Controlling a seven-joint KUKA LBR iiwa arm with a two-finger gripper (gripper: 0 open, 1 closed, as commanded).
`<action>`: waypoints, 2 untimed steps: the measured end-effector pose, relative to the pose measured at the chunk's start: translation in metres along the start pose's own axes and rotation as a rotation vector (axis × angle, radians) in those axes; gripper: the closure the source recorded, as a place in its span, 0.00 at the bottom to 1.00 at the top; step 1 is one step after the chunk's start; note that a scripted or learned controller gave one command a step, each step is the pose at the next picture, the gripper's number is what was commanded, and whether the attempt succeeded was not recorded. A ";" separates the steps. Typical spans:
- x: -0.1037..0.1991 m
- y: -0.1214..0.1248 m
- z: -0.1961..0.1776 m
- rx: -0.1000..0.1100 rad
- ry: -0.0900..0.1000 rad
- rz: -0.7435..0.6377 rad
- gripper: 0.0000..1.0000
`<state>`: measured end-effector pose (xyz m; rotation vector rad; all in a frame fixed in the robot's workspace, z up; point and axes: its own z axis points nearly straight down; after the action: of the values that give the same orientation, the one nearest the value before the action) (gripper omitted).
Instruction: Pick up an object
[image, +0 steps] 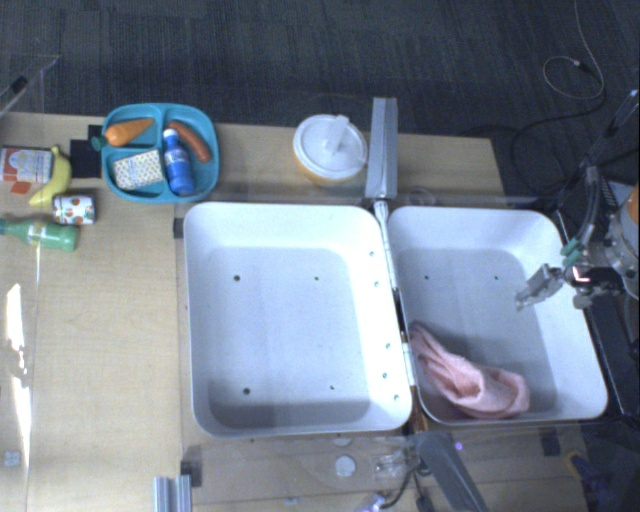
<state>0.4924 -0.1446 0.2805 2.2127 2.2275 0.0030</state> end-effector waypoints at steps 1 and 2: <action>0.012 -0.006 0.120 0.003 0.001 -0.193 0.00; 0.040 0.026 0.190 -0.010 -0.004 -0.251 0.00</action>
<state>0.5191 -0.1040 0.0904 1.9098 2.4788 0.0095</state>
